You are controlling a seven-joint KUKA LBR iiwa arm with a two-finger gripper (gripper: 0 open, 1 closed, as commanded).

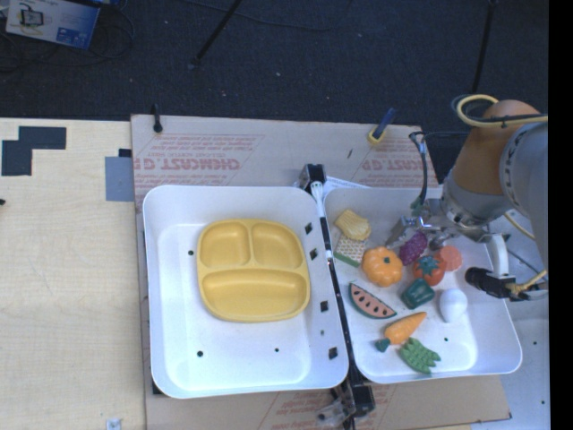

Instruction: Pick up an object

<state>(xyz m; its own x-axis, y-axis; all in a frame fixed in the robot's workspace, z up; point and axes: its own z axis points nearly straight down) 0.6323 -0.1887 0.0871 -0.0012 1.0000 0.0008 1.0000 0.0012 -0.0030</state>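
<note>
In the right-hand bin, the arm reaches in from the right and its gripper hangs low over the toys at the bin's far side, just above a purple bunch of grapes. Whether the claw is released or clenched cannot be told from this angle, and nothing can be seen held in it.

The toys lie close together. A yellow wedge of cheese sits near the bin's left wall, with a pale waffle-like cracker just in front of it. An orange pumpkin rests beside the grapes. To the right of the grapes lie a red tomato and a red strawberry, with a dark green block just below them. A watermelon slice lies nearer the camera, a white egg to its right. A carrot and a green leafy piece lie nearest the front edge.

The left-hand bin holds a yellow tray with three compartments, lying flat near its middle.
</note>
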